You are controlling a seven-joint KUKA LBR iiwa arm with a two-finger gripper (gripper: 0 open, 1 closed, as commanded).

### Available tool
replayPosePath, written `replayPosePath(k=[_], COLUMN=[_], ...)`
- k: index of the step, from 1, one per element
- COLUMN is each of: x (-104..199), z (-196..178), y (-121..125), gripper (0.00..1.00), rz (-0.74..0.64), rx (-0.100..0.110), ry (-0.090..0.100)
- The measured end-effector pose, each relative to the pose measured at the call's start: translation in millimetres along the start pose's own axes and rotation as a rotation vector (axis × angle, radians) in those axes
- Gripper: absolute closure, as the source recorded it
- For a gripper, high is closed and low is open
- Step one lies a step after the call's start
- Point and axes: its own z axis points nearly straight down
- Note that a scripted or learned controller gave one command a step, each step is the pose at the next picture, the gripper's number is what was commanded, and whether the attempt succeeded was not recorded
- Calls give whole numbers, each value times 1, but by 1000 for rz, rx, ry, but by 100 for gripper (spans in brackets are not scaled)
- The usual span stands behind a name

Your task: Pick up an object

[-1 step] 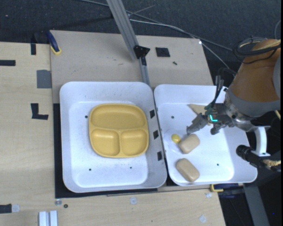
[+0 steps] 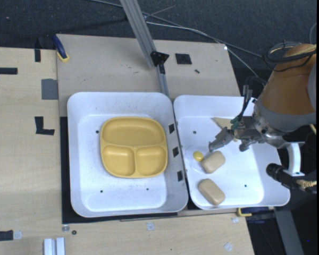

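upper bread roll (image 2: 213, 161), long axis slanting up-right

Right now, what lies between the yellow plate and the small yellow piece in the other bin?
In the camera view, between the yellow plate and the small yellow piece lie only white bin floor and the two bins' adjoining rims.

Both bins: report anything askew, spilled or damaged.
Nothing stands out. The yellow divided plate lies flat in the left bin. Two tan pieces and a small yellow piece lie loose in the right bin, near the gripper.
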Motion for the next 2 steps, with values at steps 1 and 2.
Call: replayPosePath(k=[1,2], x=[-3,0], z=[59,111], y=[-7,-19], gripper=[0,0], rz=[2,2], rx=[2,4], ry=[0,0])
